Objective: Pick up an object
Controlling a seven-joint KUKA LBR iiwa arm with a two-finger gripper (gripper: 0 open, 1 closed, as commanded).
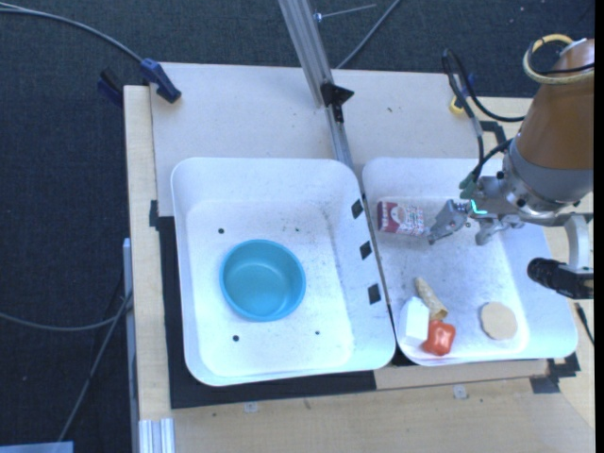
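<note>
My gripper hangs over the back of the right bin, open, with nothing between its fingers. One finger is close to the right end of a small red-and-white carton that lies on its side by the bin's back left wall. Toward the front of this bin lie a tan cone-shaped piece, a white block, a red object and a round tan disc. A blue bowl sits in the left bin.
A slanted metal pole runs from the top down to the divide between the bins. Cables and a yellow ring hang near the arm at the upper right. A blue clamp grips the bench's back left corner.
</note>
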